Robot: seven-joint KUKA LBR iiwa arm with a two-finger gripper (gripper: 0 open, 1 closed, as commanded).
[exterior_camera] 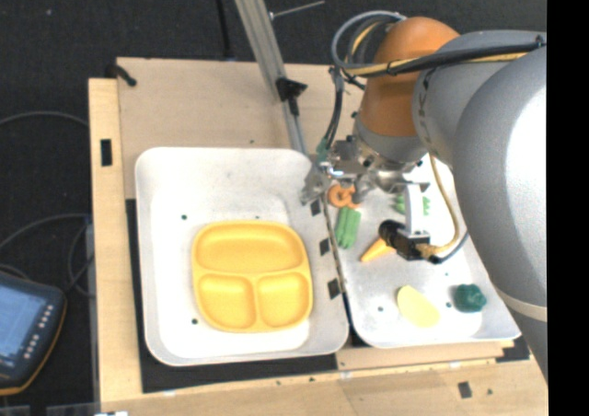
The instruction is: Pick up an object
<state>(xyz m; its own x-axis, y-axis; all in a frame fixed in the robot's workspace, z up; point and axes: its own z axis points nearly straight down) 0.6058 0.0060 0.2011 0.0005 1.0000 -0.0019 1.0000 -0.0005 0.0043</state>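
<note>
From above, the camera view shows two white bins side by side on a pale wooden desk (184, 106). The left bin (166, 184) holds one thing: a yellow divided tray (250, 274) with three compartments, lying flat near the bin's middle. The right bin (386, 322) holds four loose objects: one green ridged piece (348, 226) near the bin's left wall, one orange cone (374, 251) just to its right, one pale yellow oval (417, 306) nearer the front, and one dark green lump (469, 297) beside the oval at the right. The gripper (342, 191) hangs over the upper left part of the right bin, directly above the green ridged piece; whether it is spread or pinching cannot be told. One slanted aluminium rail (260, 32) crosses the desk's back. The floor around is dark, with black cables and a handheld screen (23, 327) at the left
</note>
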